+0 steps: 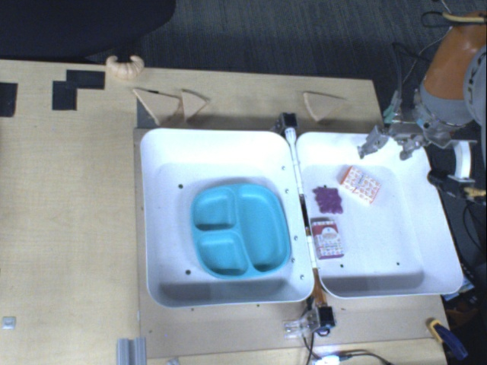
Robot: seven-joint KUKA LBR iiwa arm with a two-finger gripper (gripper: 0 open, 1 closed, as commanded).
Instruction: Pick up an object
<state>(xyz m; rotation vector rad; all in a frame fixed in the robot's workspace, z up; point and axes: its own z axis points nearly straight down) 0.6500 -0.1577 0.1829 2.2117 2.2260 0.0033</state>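
Camera view: we see the gripper (389,147) hanging over the upper right corner of the right bin (415,268), its two fingers spread apart with nothing between them. One fingertip sits near the bin's back rim, the other toward the right wall, so there is little room behind or to the right of it. The bin floor in front of the gripper and toward the near rim lies bare and open.

In the right bin we find three things gathered on its left half. An orange and white packet (360,185) lies tilted nearest the gripper, apart from it. A purple lump (328,199) sits just left of the packet. A small red packet (327,239) lies below the lump, close to the wall between the bins.

The left bin (163,204) holds a blue divided tray (240,229) at its middle, with three compartments.
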